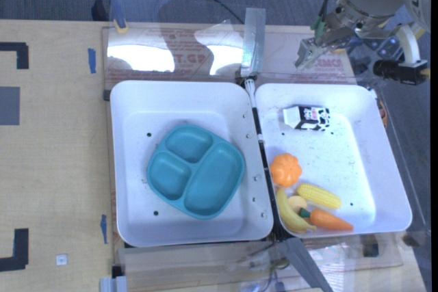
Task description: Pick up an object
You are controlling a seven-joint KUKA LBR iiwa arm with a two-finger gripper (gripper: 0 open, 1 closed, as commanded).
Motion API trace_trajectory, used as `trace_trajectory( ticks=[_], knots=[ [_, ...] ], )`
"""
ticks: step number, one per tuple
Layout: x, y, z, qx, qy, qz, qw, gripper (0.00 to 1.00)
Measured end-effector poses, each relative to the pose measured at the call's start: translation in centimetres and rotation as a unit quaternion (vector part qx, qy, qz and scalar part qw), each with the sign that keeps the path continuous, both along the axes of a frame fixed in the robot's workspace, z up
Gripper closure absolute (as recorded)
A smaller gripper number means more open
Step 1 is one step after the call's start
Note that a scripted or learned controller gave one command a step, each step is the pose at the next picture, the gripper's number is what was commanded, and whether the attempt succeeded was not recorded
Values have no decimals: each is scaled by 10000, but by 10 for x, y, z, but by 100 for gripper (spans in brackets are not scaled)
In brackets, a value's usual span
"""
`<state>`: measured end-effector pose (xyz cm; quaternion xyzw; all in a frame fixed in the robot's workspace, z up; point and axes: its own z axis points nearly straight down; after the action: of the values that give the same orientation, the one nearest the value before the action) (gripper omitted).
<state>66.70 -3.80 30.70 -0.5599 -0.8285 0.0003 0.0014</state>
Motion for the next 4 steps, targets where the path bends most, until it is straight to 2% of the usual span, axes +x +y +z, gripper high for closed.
trace_trajectory(
  ticks=[1,2,3,4],
  knots=[
    [0,37,-8,-1,1,313,9995,100],
    [0,110,3,-1,-49,1209,9927,100],
    [1,141,3,-8,-53,2198,9755,100],
    [2,140,15,-9,-102,2189,9757,100]
  ],
)
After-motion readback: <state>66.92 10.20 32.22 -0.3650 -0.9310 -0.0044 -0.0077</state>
